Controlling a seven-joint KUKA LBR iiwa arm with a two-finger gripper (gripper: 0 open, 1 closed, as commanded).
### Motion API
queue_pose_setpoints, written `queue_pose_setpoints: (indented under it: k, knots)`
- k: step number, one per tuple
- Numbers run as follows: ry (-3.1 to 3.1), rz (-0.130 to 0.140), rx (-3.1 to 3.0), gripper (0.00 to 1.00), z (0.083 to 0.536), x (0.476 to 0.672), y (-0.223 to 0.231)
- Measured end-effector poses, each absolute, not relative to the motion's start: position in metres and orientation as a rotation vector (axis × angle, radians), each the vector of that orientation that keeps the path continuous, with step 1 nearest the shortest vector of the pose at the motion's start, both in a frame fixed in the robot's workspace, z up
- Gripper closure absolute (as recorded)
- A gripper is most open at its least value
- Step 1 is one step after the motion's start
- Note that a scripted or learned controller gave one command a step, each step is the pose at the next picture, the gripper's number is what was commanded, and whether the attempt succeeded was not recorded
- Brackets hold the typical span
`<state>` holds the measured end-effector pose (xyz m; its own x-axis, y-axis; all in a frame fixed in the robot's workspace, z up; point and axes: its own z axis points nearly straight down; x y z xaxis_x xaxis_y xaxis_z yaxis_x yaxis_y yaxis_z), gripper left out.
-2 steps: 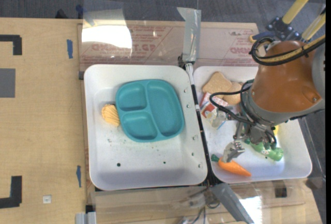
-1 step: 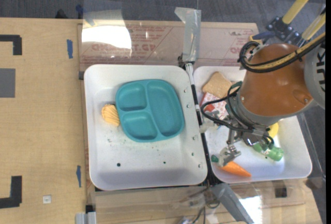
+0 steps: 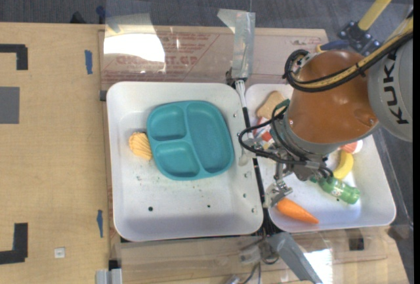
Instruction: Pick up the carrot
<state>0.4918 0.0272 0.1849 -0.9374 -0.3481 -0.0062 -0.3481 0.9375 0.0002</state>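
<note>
Two white bins sat side by side as my gripper hung over the near left corner of the right-hand white bin, just above the small orange tapered plastic carrot lying flat there. Whether I was spread or clenched could not be told. Light, stiff and slick by its look, it seemed best pinched across its thick middle.

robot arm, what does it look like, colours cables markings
The arm is grey with black KUKA lettering and a broad rounded orange band above the wrist. Black cables loop over the band and hang below it. The gripper is small and metallic.
</note>
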Motion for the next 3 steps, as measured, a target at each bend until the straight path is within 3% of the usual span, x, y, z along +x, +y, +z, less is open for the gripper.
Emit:
queue_pose_setpoints:
  k: [1,2,3]
  knots:
    - [3.127,0.0,0.073,0.0,0.331,0.569,-0.016]
    - [3.145,0.002,0.009,0.0,0.213,0.505,-0.003]
    - [3.137,0.002,0.16,0.0,0.184,0.48,0.008]
